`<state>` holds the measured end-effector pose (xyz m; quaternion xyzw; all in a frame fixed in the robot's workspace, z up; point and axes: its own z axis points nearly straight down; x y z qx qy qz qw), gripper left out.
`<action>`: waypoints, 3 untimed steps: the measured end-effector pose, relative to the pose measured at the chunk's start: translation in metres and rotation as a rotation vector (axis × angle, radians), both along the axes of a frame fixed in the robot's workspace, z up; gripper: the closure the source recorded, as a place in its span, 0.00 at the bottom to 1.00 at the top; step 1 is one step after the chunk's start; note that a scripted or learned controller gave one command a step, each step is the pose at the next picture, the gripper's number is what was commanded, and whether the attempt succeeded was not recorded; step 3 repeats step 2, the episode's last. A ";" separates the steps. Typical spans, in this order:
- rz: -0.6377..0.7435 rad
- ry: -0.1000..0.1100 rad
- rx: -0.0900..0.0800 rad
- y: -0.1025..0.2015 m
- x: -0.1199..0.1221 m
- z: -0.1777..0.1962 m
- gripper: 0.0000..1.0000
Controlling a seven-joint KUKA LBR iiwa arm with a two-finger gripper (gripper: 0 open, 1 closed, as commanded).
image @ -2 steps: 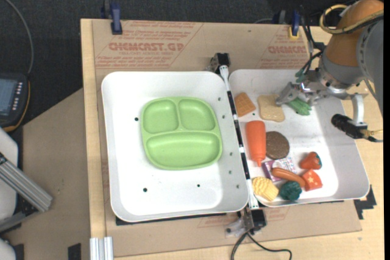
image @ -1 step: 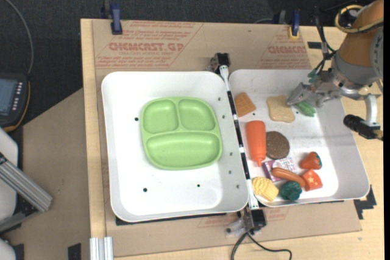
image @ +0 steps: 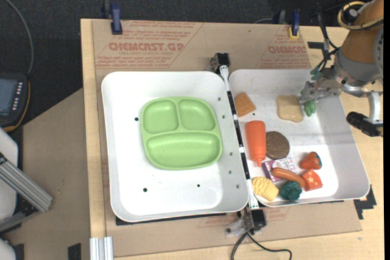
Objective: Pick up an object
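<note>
My gripper [image: 311, 96] hangs low over the far right part of the right bin [image: 341, 131]. A small green piece [image: 309, 109] shows just below it, and whether it is held is unclear. A tan bread-like piece [image: 289, 109] lies just left of the gripper. Further left is an orange-brown slice [image: 244, 104]. Toward the front of the bin lie a carrot [image: 256, 138], a brown patty [image: 277, 144], a red pepper [image: 311, 160], a sausage [image: 286, 175], corn [image: 265, 189] and broccoli [image: 290, 190].
The left bin [image: 122, 179] holds a green divided plate [image: 180, 133]. A black divider rail [image: 236, 131] runs between the bins. The arm [image: 359, 45] reaches in from the right, above the right bin's far edge.
</note>
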<state>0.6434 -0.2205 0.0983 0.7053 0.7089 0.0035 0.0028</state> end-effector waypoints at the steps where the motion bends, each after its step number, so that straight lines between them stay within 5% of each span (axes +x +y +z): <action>1: 0.000 0.006 -0.002 0.045 0.025 0.041 1.00; 2: -0.004 0.011 0.002 0.084 -0.050 0.104 1.00; 3: -0.004 0.011 0.002 0.084 -0.050 0.104 1.00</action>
